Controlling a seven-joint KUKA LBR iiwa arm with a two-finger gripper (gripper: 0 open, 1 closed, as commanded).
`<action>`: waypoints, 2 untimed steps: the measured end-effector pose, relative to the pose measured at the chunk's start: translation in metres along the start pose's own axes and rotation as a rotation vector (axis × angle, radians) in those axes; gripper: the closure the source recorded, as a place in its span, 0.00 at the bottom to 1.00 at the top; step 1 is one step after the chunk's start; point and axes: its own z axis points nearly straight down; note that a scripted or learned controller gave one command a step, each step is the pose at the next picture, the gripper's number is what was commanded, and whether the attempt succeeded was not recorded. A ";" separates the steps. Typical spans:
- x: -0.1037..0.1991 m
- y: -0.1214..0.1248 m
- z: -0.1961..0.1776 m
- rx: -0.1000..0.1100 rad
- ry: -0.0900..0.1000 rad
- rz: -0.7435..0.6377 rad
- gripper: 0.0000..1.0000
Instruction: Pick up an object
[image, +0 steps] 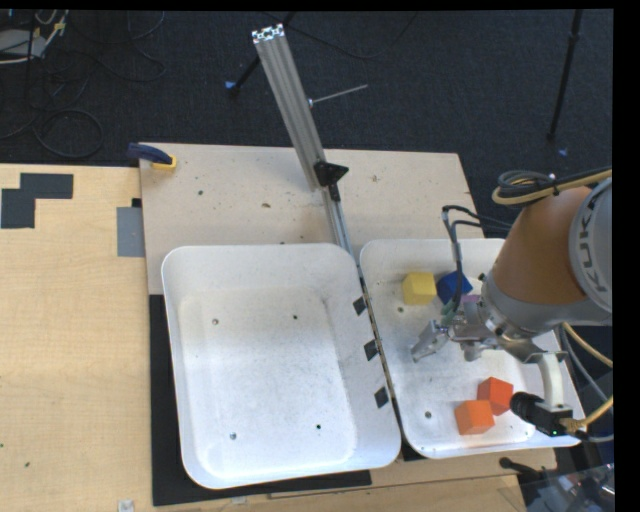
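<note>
- Dark carpet with loose black cables is seen behind a pale wooden worktop (70, 330), on which two shallow white bins are set side by side.
- Nearest the camera, in the right white bin (420, 425), two orange blocks are found: a lighter orange cube (474, 417) at the front and a deeper red-orange cube (495, 392) just behind it, the two touching or almost so.
- A black connector (530, 408) on the arm's cabling is seen just right of the red-orange cube.
- The left white bin (260, 370) is marked by a few small dark specks on its floor.
- The jaws (432, 343) of the grey arm with its orange band (545, 255) are lowered over the middle of the right bin, pointing left; whether they are wide or narrow cannot be told, and nothing is seen between them.
- Just behind the jaws, a yellow cube (419, 288) is seen lying on the bin floor, with a blue block (453, 287) touching its right side.
- Farther back, a slanted aluminium rail (295, 100) is seen rising from between the bins.
- A blue and yellow clamp (152, 155) is seen at the far left corner of the board.
</note>
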 end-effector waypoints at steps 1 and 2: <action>-0.006 -0.009 0.056 0.000 0.000 0.001 0.00; -0.006 -0.009 0.065 -0.008 -0.001 0.000 0.00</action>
